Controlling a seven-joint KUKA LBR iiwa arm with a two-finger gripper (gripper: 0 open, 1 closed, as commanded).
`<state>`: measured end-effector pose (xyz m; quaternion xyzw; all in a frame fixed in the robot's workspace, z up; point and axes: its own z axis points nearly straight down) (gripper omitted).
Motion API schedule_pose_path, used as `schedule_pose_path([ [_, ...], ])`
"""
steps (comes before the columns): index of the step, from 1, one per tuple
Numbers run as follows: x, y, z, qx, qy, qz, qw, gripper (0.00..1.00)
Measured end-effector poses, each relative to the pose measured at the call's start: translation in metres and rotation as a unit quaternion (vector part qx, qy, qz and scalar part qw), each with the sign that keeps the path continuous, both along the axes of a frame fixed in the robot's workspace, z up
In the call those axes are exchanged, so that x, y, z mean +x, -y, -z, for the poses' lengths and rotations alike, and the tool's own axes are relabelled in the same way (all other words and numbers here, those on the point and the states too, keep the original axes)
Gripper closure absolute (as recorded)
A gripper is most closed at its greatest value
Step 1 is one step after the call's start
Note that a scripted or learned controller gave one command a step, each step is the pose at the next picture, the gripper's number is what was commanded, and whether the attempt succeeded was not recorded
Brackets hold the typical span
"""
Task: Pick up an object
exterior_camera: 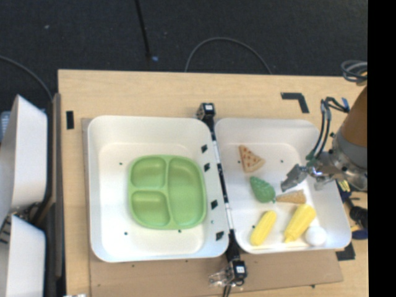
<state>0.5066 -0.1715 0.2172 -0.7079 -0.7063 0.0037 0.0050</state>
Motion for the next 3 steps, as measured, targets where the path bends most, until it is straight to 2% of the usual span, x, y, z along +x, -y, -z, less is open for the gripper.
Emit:
schedule_pose_path([
  [1,0.003,0.000,-0.007,-0.0014,0.007,-0.002,1.0000,0.00],
  [2,0.001,0.002,0.035,-0.0015,0.005,-0.001,1.0000,0.00],
  [3,0.001,0.002,0.099,-0.0012,0.005,-0.001,1.0000,0.00],
])
